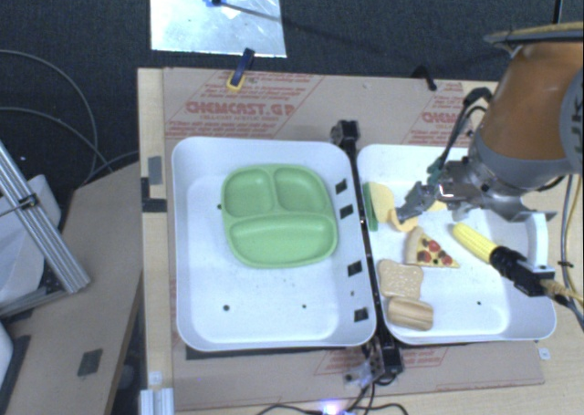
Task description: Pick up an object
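The gripper (422, 196) hangs low in the right bin (520, 317), right of centre frame, its tip just above a yellow piece (394, 206). I cannot tell how wide the jaws stand, nor whether anything is between them. To grip well, straddle the piece across its narrow width before closing. Its long axis seems to run upper left to lower right. A pizza slice (431, 251) lies just below.

I see the bench (274, 98) covered by printed cardboard, with two white bins (201, 313) side by side directly on it, touching at the middle.
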`<state>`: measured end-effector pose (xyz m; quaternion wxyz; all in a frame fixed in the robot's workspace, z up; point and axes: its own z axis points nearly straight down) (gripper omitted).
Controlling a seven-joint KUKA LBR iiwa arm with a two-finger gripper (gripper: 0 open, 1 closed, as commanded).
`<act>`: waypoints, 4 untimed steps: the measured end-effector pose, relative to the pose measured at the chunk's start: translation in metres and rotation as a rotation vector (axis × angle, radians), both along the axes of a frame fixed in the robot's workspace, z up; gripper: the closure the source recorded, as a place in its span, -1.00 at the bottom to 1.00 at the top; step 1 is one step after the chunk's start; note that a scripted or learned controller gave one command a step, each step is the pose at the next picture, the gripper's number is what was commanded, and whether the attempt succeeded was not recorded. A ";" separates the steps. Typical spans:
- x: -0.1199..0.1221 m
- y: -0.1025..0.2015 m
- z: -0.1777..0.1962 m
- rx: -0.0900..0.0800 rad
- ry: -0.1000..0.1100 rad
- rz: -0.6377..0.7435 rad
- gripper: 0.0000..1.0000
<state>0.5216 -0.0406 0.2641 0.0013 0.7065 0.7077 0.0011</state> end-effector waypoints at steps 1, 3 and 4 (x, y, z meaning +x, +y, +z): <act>-0.033 -0.001 -0.084 0.001 0.011 -0.002 -1.00; 0.045 0.155 -0.118 0.002 -0.002 0.007 -1.00; 0.112 0.151 -0.157 0.000 0.000 0.003 -1.00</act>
